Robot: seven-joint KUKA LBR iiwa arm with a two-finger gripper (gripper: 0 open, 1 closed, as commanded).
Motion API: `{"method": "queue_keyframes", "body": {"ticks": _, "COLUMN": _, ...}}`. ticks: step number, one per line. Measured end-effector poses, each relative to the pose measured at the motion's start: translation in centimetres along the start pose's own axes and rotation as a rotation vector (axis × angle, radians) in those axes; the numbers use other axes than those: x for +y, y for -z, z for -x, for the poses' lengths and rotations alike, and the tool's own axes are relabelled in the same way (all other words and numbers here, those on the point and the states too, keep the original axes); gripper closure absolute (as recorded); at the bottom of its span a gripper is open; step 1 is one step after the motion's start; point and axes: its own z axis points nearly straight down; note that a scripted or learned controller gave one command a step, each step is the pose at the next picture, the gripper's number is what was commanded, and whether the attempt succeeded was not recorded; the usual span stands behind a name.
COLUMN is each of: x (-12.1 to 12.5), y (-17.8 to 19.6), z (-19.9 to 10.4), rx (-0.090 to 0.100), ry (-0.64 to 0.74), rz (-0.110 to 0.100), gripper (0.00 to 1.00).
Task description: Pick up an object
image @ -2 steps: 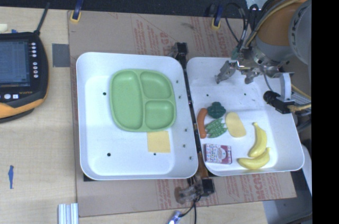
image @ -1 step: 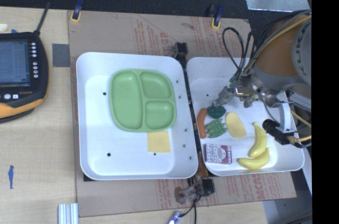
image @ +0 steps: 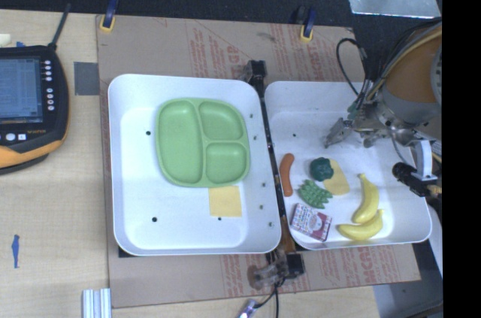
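My gripper (image: 352,137) hangs over the upper part of the right bin (image: 301,102), its two grey fingers spread apart with only white bin floor between them. Below it lie a dark green broccoli piece (image: 322,168) on a yellow cheese wedge (image: 340,181), a light green leafy piece (image: 314,194), an orange-red sausage (image: 287,174), a red and white snack packet (image: 310,222) and two yellow bananas (image: 364,213). None of them touches the gripper.
The left bin (image: 135,211) holds a green divided plate (image: 201,141) and a flat yellow cheese slice (image: 225,201). A teach pendant (image: 26,106) lies at the bench's left edge. Clamps and cables sit between the bins, at top and bottom.
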Motion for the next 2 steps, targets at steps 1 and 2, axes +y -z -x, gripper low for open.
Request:
{"method": "queue_keyframes", "body": {"ticks": 1, "x": -5.5, "y": 2.2, "z": -4.0, "rx": 0.001, "ry": 0.002, "rz": -0.002, "gripper": 0.0}}
{"method": "queue_keyframes", "body": {"ticks": 2, "x": -4.4, "y": -2.1, "z": -4.9, "rx": 0.001, "ry": 0.003, "rz": -0.004, "gripper": 0.0}}
